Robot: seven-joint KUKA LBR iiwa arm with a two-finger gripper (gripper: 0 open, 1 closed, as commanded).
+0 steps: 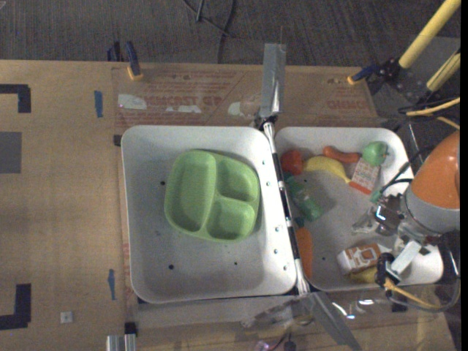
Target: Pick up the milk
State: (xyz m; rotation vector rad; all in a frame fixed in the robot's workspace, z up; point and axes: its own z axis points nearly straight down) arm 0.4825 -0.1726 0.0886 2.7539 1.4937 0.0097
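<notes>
- The bench [66, 196] is a pale wooden board with strips of black and blue tape on it; dark carpet [110, 13] runs along the 12 o'clock edge, with a black cable [212, 2] lying on it.
- Two shallow white bins sit side by side, divided by a metal strip [274, 79].
- The left bin [146, 269] holds a green plate [213, 194] with three compartments, lying near the bin's centre.
- The right bin [398, 141] holds a scatter of toy food: a red piece [292, 161] at 10 o'clock, a yellow banana [329, 168] just beside it, an orange piece [341, 153] toward 12 o'clock, a green round piece [375, 152] at 1 o'clock, and a dark green item [303, 202] along the 9 o'clock wall.
- An orange carrot-like piece [305, 251] lies at 7 o'clock in that bin.
- A small white and red carton [363, 174] lies below the green round piece; which of the two cartons is the milk cannot be told.
- A second carton [360, 257], orange and white, lies at 5 o'clock in the right bin, with something yellow under its lower edge.
- The arm [439, 189] enters from 3 o'clock, its orange band cut off by the frame edge.
- The gripper [376, 221] hangs above the right bin, just up from the orange and white carton; its metal parts blur together, so whether it is wide or narrow cannot be told.
- Yellow poles [431, 24] stand at 1 o'clock, off the bench.
</notes>
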